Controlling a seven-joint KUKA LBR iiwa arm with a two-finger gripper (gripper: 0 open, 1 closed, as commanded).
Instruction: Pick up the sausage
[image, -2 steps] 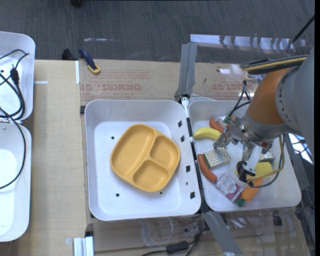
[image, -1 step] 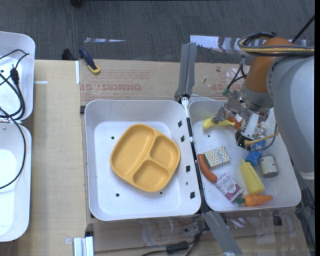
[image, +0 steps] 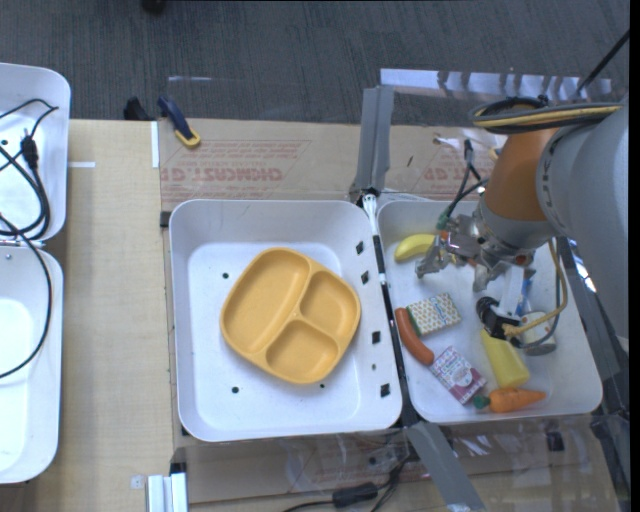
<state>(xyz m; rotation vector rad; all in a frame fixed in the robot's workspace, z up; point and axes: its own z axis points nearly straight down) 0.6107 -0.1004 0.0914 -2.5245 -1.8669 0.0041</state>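
End effector (image: 462, 262) over right bin (image: 570, 395), finger spread unclear; sausage (image: 413, 336) apart, untouched.

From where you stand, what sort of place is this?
Probably a robotics lab: a grey arm reaches over two white bins, one holding a yellow divided plate, the other toy food such as a sausage.

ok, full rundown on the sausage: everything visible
The sausage is a short red-orange cylinder with rounded ends, smooth and plastic-looking like toy food. It lies flat on the floor of the right bin, near its left wall, angled from upper left to lower right. The small patterned box sits right beside it. The gripper is above and apart.
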